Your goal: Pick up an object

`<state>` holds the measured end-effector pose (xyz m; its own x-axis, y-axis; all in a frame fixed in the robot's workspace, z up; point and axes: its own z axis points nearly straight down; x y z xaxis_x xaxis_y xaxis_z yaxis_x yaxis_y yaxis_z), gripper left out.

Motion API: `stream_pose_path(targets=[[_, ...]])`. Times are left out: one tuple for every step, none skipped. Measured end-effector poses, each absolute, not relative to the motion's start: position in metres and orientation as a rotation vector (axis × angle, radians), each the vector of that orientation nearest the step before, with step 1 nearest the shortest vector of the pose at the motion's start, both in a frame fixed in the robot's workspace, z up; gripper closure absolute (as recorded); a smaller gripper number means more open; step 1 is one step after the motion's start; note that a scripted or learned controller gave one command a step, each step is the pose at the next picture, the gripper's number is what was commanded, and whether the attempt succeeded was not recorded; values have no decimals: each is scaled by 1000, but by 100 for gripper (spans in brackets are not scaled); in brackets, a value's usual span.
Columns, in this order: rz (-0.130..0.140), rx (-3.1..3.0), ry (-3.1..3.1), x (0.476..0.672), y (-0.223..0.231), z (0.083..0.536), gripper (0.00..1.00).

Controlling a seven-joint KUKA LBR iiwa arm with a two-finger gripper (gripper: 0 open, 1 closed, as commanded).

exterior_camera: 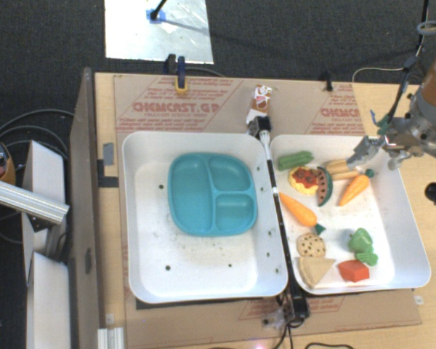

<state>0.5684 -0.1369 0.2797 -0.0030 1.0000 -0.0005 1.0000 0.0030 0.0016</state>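
The right bin (407, 217) holds several toy foods. Among them are a green pickle (296, 159), a pizza piece (303, 179), a watermelon slice (324, 185), a tan bread stick (340, 167) and two carrots (354, 188) (299, 210). Nearer the front lie a cookie (311, 245), a bread wedge (317, 270), a red block (354, 270) and a green broccoli (362, 244). My gripper (378, 156) hangs over the bin's far right corner, just above the bread stick and the upper carrot. Its fingers are spread open with nothing between them.
A teal divided plate (211, 195) lies in the left bin (149, 267). A small toy figure (260, 100) stands at the far end of the wall between the bins. Cables run behind the arm at the right.
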Motion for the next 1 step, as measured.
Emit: stream_pose_path(targets=[[-6,2219,2238,563,-87,159,0]])
